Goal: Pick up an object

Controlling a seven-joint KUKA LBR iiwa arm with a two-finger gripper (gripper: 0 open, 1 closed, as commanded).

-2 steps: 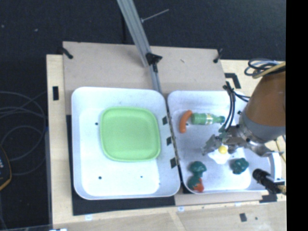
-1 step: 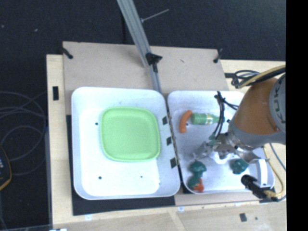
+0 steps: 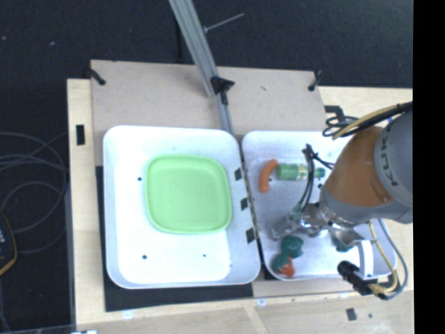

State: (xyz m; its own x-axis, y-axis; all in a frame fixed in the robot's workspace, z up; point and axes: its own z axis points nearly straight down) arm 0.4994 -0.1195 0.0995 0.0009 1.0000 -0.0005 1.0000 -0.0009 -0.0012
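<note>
My gripper (image 3: 300, 225) hangs low in the right bin (image 3: 254, 145), near its middle, below the orange band of the arm. Just under it lies a dark green lump (image 3: 291, 244), and a green and red piece (image 3: 284, 264) rests at the bin's front edge. Further back lie an orange curved piece (image 3: 266, 176) and a pale green bottle-like object (image 3: 295, 172). The gripper sits above and slightly right of the dark green lump; I cannot tell whether they touch.
The left bin (image 3: 125, 256) holds a light green square plate (image 3: 188, 193). A grey pole (image 3: 198, 37) slants in from the back to the divider between the bins. Cables loop around the arm at the right.
</note>
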